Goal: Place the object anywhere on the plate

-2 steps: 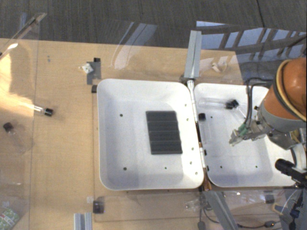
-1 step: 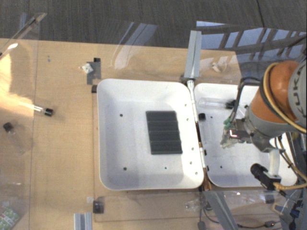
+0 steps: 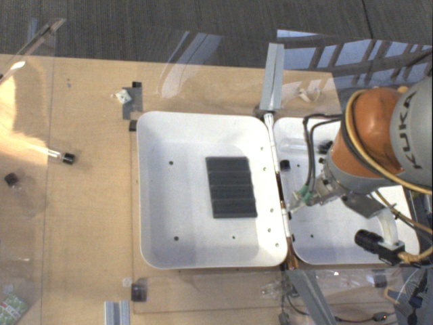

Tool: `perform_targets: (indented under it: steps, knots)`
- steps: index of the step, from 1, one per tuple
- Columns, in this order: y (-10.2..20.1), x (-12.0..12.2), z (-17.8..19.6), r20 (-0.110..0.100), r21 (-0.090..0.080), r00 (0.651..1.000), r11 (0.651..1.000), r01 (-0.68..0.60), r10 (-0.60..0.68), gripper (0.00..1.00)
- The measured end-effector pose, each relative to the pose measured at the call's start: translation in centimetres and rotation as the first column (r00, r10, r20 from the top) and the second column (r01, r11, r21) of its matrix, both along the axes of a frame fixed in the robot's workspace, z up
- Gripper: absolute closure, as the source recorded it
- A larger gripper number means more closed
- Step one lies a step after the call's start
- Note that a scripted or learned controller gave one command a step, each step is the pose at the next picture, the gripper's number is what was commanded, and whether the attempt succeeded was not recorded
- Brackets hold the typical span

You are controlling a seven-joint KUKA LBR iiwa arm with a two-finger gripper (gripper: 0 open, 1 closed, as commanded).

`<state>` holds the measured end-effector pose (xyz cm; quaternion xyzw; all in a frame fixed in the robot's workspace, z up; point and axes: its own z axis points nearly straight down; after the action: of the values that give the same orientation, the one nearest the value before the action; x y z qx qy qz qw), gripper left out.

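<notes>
A dark grey ribbed plate [image 3: 231, 187] lies flat in the middle of the left bin [image 3: 162, 208]. The arm's orange-banded wrist [image 3: 369, 137] hangs over the right bin [image 3: 304, 239]. My gripper [image 3: 299, 198] points down-left, close to that bin's left wall beside the divider. Something small and greenish [image 3: 305, 195] shows at its tip, but I cannot tell whether it is a held object or part of the gripper. A small black piece [image 3: 285, 164] rests on the right bin's floor just above the gripper.
The arm's body and cables [image 3: 379, 181] cover most of the right bin. A black cylinder [image 3: 373, 242] juts out under the arm. Small loose bits [image 3: 67, 158] lie on the wooden bench at left. A metal post [image 3: 272, 76] stands behind the bins.
</notes>
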<state>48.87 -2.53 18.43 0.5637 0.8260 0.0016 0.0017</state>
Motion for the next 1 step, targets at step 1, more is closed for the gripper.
perform_targets:
  steps: [1]
  knots:
    - [6.46,5.49,5.72,0.004,-0.003,0.913,0.913,-0.408,0.408,1.0]
